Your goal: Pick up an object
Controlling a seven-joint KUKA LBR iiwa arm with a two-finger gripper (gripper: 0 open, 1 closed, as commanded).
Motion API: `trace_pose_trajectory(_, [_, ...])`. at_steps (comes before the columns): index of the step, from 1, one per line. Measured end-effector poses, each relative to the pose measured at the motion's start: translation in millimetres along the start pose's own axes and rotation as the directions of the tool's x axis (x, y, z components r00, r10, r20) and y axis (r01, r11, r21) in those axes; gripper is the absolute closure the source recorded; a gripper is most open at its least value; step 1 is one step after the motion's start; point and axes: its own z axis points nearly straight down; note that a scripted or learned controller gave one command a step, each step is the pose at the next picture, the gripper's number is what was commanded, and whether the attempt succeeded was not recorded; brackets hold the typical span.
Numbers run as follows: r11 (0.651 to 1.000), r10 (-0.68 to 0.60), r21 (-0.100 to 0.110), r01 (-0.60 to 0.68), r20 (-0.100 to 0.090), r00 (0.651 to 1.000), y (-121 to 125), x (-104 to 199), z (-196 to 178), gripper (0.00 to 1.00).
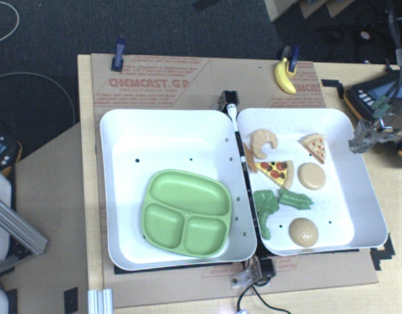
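On the bench (187,70), the right bin (357,175) holds a small pizza slice (274,171), likely light, stiff plastic, best pinched across its edges by the gripper (364,136) at the bin's right rim.

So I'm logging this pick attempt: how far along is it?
Nothing looks done yet. The croissant, pizza slice, sandwich wedge, cookie, green vegetable and bun all lie in the right bin; the green tray sits in the left bin. In hand: the pincer is at the right bin's right rim, carrying nothing visible. Left: choosing, grasping and lifting one item.
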Motion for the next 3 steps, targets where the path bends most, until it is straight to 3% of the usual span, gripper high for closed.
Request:
trace_pose_trajectory(1, [0.999, 0.015, 0.029, -0.015, -0.003, 1.000, -7.4, -67.3, 140.2, 1.00])
trace_pose_trajectory(2, [1.000, -0.007, -0.003, 0.007, -0.003, 1.000, 1.0, 44.2, -19.6, 1.00])
trace_pose_trajectory(3, [0.999, 0.012, 0.032, -0.012, -0.002, 1.000, 69.4, -9.5, 173.4, 1.00])
